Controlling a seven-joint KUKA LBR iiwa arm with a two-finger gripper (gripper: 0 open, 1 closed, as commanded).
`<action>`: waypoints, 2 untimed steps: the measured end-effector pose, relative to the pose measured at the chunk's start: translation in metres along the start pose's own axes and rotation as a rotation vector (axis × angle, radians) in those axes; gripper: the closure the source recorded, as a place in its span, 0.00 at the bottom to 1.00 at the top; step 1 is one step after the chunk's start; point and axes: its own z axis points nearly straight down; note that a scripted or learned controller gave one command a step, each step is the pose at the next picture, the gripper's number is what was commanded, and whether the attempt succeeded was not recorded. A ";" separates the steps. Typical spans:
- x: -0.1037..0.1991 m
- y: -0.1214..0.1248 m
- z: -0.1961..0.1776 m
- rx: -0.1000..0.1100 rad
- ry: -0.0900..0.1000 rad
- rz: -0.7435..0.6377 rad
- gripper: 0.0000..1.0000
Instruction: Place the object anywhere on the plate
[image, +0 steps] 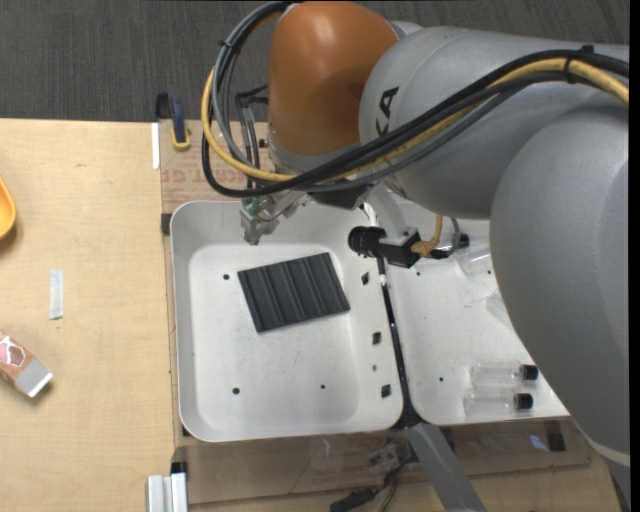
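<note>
A dark grey ribbed plate (293, 290) lies flat in the left bin (200, 400), slightly tilted, in its upper middle. My gripper (254, 230) hangs over the far left part of that bin, just beyond the plate's upper left corner and apart from it. The gripper's tip looks small and narrow from here, and the arm's orange band and cables hide much of it. Two clear tube-like objects with black caps (500, 390) lie in the right bin (440, 400) near its front.
The big grey arm covers most of the right bin and the far edge of both bins. On the wooden bench to the left lie a small clear strip (56, 294) and a red-and-white packet (22, 366).
</note>
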 end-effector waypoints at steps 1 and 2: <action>0.020 -0.027 -0.015 -0.001 0.000 -0.162 1.00; 0.052 -0.054 0.035 0.000 0.000 -0.147 1.00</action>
